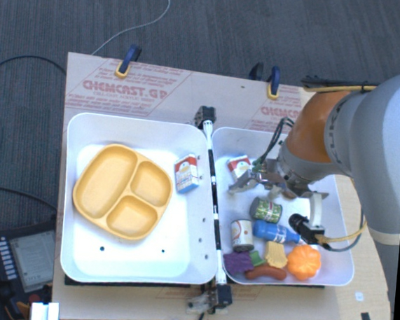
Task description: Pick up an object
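Nearest the camera, below the gripper (253, 180), toy food is lying along the right bin's (337, 274) front edge — purple grapes (238, 262), a sausage (266, 272), a yellow wedge (275, 254) and an orange (304, 262). Just behind them a white can (241, 232) and a blue bottle (276, 233) are resting, with a green can (266, 211) sitting right under the wrist. I cannot tell how the gripper is set. Touching its tip, a red-and-white carton (239, 166) is lying. Well to its left, another small carton (187, 173) and a yellow divided plate (122, 190) are sitting in the left bin (77, 263).
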Controlling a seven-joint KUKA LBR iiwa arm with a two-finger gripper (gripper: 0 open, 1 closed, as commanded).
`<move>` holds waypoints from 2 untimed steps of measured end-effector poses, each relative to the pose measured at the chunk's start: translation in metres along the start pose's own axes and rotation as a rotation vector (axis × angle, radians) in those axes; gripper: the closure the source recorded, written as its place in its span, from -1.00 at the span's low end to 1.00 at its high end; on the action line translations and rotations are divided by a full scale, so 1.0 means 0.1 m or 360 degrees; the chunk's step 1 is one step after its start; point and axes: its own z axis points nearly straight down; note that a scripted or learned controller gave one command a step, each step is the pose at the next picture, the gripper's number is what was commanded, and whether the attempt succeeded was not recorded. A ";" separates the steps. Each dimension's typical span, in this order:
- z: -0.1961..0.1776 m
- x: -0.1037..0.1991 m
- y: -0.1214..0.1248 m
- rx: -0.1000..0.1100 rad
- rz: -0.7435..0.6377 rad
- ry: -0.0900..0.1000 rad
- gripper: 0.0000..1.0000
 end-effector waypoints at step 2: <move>-0.11 0.00 0.01 -0.0006 0.0000 -0.0001 -1.00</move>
